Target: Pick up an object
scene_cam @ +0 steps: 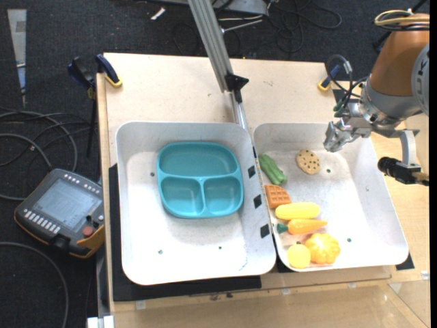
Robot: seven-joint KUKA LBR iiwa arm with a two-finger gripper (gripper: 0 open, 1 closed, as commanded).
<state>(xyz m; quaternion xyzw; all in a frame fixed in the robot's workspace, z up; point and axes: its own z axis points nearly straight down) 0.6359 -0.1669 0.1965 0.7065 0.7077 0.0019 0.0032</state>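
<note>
Gripper (336,139), whose state we cannot tell, hovers beside the cookie (308,161); the corn (296,211) lies left-right.

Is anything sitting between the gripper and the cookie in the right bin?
Nothing visible. The gripper is above the right bin's far side, and the cookie lies beside it toward the divider, with bare white floor between them.

The rounded grey arm (401,80) carries a broad copper-orange band across its bulky upper segment, with a pale loop of cable arching over the top. Below the band a smooth grey wrist housing narrows toward a small silver metal tool (336,137). Dark cables run along the wrist, and a blue-rimmed ring fitting sits beside them
</note>
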